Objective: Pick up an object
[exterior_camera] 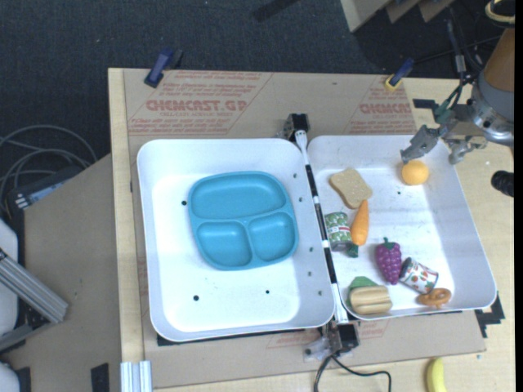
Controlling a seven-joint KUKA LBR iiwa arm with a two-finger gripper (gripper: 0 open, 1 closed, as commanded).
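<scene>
Cardboard (245, 104) covers my tabletop under two white bins (163, 219), dark carpet (122, 23) beyond, while my tool (437, 141) hangs released beside the orange (415, 172).

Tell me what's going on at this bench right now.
A robot arm reaches in from the right, its gripper hanging over the far end of the right bin, close to an orange. Its fingers are spread with nothing between them, so nothing is picked up yet. The same bin holds a bread slice, a carrot, grapes, a small can, a pretzel and a sandwich. The left bin holds a blue divided plate.
</scene>
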